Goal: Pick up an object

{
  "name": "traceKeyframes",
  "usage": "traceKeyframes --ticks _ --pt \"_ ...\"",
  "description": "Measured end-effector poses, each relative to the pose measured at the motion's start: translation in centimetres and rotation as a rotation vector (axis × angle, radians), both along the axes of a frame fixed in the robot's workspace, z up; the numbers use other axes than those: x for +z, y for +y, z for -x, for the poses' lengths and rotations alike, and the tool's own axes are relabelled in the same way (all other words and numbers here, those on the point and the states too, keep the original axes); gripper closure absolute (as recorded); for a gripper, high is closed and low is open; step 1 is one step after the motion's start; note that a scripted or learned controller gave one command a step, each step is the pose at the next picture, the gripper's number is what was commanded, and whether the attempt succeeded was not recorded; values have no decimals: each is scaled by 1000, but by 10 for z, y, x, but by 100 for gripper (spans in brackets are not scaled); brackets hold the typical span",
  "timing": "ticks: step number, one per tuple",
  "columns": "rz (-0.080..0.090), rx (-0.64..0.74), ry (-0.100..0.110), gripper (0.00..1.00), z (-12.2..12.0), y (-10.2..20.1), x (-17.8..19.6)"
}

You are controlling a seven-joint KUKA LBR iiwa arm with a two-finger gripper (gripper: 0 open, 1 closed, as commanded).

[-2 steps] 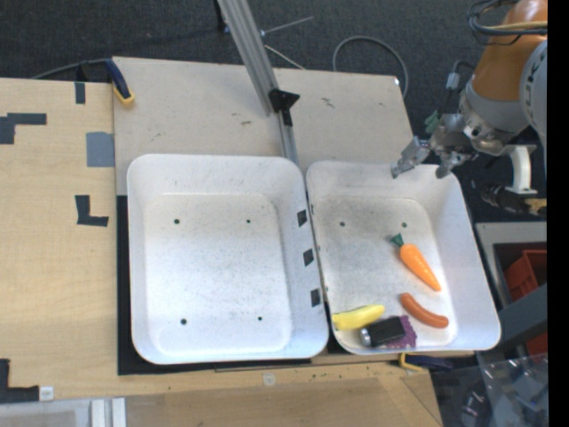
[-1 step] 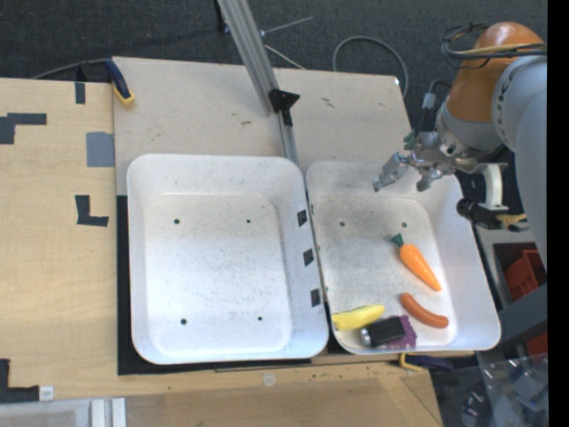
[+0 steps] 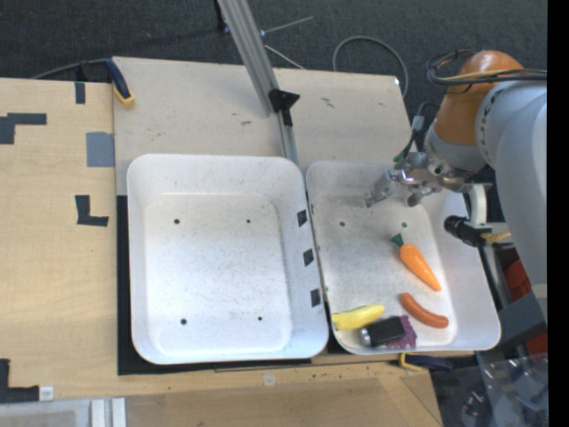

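Observation:
The right bin point(image 3: 351, 238) holds a toy carrot point(image 3: 418, 262) with a green top, a reddish sausage point(image 3: 424, 310), a yellow banana-like piece point(image 3: 358, 316) and a black and purple block point(image 3: 388, 332), all toward its near end. My gripper point(image 3: 393, 190) hangs over the far part of this bin, well above and apart from the carrot. Its fingers stand open with nothing between them.
The left bin point(image 3: 213, 256) lies beside the right one. A metal pole point(image 3: 258, 56) slants down to the gap between the bins at the far side. The grey arm with its orange band point(image 3: 471, 105) fills the right side.

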State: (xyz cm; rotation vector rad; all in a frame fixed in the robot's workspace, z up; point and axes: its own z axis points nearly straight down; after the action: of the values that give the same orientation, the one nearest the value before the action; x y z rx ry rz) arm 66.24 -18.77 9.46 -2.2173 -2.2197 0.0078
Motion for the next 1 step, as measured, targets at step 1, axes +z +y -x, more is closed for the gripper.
traceKeyframes --ticks 1 --pt "2 2 -5 100 -2 1 15"
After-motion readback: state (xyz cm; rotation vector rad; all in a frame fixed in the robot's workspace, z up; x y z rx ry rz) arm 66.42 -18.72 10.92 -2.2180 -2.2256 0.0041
